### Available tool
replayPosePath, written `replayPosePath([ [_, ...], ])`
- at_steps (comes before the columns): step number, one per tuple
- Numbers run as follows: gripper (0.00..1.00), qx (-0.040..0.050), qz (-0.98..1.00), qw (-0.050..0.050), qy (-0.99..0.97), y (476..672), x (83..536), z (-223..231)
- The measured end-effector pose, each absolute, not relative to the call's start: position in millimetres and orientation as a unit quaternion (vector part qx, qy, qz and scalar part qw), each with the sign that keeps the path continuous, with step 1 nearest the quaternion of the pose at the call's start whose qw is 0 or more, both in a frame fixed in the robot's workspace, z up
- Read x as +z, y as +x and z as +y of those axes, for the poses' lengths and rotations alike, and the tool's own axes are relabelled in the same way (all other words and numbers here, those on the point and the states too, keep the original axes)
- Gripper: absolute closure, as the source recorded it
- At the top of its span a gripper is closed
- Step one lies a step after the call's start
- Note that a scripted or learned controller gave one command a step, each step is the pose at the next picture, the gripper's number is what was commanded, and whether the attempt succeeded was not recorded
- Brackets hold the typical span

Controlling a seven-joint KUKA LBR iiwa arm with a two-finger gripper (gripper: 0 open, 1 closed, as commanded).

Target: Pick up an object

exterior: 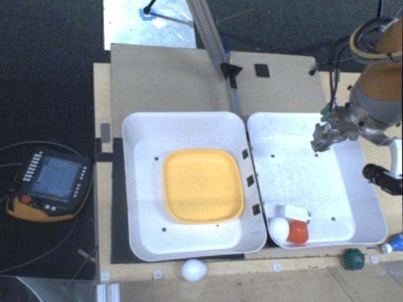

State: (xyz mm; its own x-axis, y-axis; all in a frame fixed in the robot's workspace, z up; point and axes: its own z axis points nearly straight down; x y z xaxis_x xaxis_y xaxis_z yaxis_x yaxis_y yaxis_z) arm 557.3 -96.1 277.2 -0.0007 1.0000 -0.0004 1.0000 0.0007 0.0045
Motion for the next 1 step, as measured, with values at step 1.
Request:
replayPosePath([
  [1, 1.0, 0.0008, 0.709, 0.0, 0.705, 571.4, 276.4, -43.1],
])
